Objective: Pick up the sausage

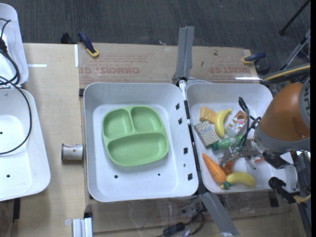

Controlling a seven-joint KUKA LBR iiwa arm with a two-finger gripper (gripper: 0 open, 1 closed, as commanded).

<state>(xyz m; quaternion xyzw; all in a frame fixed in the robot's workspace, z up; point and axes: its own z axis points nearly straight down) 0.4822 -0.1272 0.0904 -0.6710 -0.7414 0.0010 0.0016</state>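
Carrot (213, 166) taken as landmark: orange, green-topped, lying slantwise in the right bin (266, 90) near its front left corner. Just right of the carrot's middle, touching or nearly touching it, a short red-brown piece, probably the sausage (228, 166), though mostly shaded by metalwork. Gripper (231, 156) directly above and slightly right of the carrot, low over that red-brown piece, its tip at or just behind the piece's upper end. Whether open, closed or gripping: cannot tell, the tip lost in glare and clutter. Arm (286, 115) far right of the carrot, its orange band bulking over the bin's right side. Lower banana (241, 179) right of the carrot's tip, beside the sausage's lower end. Speckled grey block (205, 132) behind the carrot; small green piece (223, 143) behind and right. Upper banana (221, 123) farther behind. Green divided plate (135, 136) well left of the carrot, in the left bin (94, 132).
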